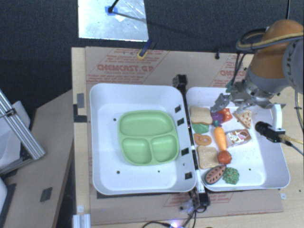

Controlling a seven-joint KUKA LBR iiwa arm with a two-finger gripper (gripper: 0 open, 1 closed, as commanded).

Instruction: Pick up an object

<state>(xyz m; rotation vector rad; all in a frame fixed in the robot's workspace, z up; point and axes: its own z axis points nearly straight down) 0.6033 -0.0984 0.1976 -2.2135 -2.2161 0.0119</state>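
My gripper point(222, 103) hangs over the back of the right bin point(275, 172), directly above a purple and red toy point(221, 115). Whether it touches that toy is hidden by the wrist. Toy foods lie around it: a bread slice point(200, 114), a green piece point(200, 128), a carrot point(220, 137), a pizza slice point(245, 118), a wrapped snack point(239, 137), a tomato point(224, 157) and broccoli point(231, 175).
The left bin point(102, 175) holds a green three-compartment plate point(146, 137). A second bread slice point(206, 156), an orange ring point(203, 139) and a brown oval piece point(214, 174) lie near the divider. A black part point(266, 130) of the arm juts over the right bin.
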